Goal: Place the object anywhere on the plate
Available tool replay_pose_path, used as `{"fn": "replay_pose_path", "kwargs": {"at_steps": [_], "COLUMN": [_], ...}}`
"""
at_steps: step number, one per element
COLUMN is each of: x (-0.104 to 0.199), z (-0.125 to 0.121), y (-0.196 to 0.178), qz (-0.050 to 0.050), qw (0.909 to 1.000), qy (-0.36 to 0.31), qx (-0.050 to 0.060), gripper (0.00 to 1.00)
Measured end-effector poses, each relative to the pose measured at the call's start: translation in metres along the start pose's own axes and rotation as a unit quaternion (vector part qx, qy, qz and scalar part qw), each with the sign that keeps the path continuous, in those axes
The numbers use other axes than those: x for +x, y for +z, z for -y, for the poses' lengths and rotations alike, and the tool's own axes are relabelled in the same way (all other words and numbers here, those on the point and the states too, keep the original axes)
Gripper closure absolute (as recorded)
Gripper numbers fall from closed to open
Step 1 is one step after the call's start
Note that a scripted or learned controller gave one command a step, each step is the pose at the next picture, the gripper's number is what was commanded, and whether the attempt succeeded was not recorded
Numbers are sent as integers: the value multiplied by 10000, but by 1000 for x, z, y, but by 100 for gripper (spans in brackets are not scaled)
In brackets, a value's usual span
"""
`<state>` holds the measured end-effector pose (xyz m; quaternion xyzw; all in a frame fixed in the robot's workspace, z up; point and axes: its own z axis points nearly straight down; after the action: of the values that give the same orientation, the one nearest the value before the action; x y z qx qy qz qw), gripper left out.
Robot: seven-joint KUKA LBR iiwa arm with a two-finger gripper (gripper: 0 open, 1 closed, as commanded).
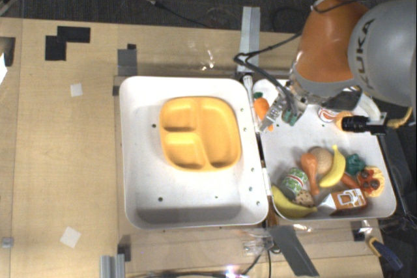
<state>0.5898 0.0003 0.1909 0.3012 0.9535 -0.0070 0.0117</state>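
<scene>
- Highest above the bench, and so nearest the lens, the grey-and-orange arm [342, 42] leans in from the right, over the far end of the right bin [287, 148].
- Its claw [281, 111] hangs low at that bin's far left corner; whether it is open or closed I cannot tell from here.
- Just left of the claw lies a small orange piece [260, 106], close against the bin wall. It looks like the object being gone for, though nothing shows it gripped.
- Nearer in the same bin, the toy food sits heaped: a banana [336, 166], a drumstick [313, 165], a juice carton [348, 200].
- Further left, the yellow plate [199, 133] waits in the left bin [140, 195], bare of any object, so by my reckoning the placing is not yet done.
</scene>
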Motion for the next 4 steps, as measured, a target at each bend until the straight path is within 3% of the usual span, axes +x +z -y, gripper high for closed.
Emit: {"fn": "replay_pose_path", "kwargs": {"at_steps": [1, 2, 3, 4], "x": [47, 95, 39, 76], "z": [-6, -55, -105, -144], "y": [-76, 6, -71, 15], "qz": [-73, -131, -74, -118], "qw": [9968, 9944, 9960, 9832], "qy": [-786, -1047, -883, -1819], "qx": [-83, -57, -92, -70], "gripper": [100, 100, 100, 100]}}
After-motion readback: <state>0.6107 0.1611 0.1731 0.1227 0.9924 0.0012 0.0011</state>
